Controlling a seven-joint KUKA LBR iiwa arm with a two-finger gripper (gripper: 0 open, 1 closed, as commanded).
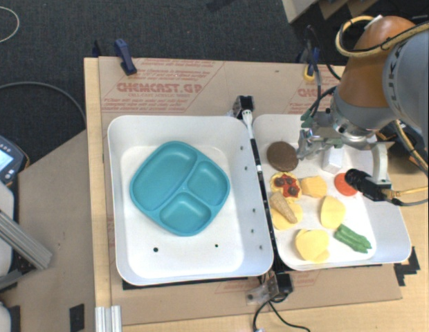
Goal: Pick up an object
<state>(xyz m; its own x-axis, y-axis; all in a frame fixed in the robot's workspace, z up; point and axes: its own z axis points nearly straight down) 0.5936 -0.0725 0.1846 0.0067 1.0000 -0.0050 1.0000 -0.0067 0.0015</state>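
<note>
Pincer (313, 142) hangs low in the right bin (398, 244), just beside the brown disc (282, 155); whether it is apart or together, I cannot tell. Best to centre over that disc, then descend squarely before clamping.

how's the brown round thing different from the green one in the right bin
The brown round piece is a dark, flat-looking disc; the green piece is bright, long and narrow, lying at a slant. The brown one sits at the far left of the right bin, close to the claw; the green one lies near the bin's front right corner, away from the claw. Both rest loose on the bin floor, neither held.
</note>
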